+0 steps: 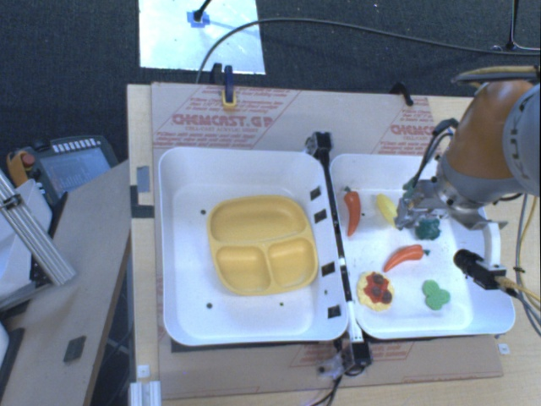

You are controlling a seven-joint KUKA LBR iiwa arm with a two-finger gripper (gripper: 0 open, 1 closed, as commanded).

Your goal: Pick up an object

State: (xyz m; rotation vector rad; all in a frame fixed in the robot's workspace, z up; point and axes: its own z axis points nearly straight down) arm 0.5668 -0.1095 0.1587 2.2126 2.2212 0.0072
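Note:
The right bin (pixel 490 315) holds several toy foods. A red chili (pixel 352 211) lies near its left wall, with a small yellow piece (pixel 386 207) beside it. An orange pepper (pixel 404 256) rests in the middle. Toward the front are a small pizza (pixel 375 290) and a light green piece (pixel 435 294). My gripper (pixel 415 216) hangs low over the bin's middle, right of the yellow piece. A dark green piece (pixel 429 227) lies directly at its tip, partly hidden by it. I cannot make out whether anything is held.
The left bin (pixel 182 227) carries a yellow three-compartment tray (pixel 258 244). A black divider with clips (pixel 330 227) runs between the bins. A black fitting (pixel 475 269) with a cable sits near the right bin's right wall, under the arm (pixel 494 138).

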